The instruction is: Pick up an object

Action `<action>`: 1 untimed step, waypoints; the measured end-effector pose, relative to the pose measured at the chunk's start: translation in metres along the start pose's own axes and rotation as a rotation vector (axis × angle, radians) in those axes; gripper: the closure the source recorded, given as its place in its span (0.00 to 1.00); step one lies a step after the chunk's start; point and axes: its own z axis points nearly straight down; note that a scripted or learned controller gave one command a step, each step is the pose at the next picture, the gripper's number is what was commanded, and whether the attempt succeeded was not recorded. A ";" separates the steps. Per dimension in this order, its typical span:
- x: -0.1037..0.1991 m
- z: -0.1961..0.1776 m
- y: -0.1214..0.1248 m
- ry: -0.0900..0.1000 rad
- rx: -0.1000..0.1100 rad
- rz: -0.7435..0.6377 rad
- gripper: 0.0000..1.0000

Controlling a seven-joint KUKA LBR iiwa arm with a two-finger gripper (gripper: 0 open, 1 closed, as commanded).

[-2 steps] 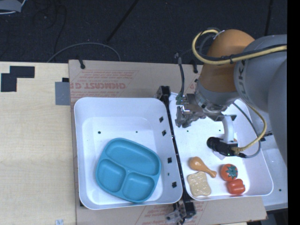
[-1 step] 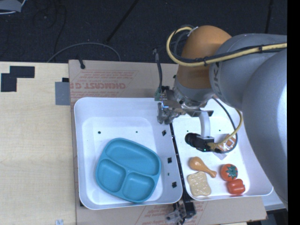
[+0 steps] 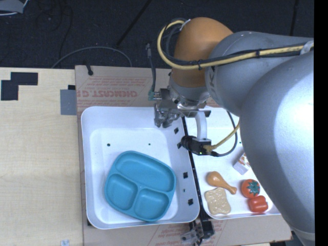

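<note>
Hovering gripper (image 3: 163,118), tips seemingly hidden, arm (image 3: 266,96) cropped

Toy foods (image 3: 230,191) lying in right bin (image 3: 225,118)

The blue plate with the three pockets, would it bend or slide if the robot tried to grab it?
The blue plate looks like hard molded plastic, so it would probably stay stiff. It is wide and shallow, so it likely weighs little. It lies flat in the left bin, and its surface looks smooth, so a push would probably slide it, and the gripper might slip off.
</note>
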 end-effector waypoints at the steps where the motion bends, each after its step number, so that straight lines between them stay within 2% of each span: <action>1: -0.001 0.000 -0.001 -0.001 0.003 0.000 0.00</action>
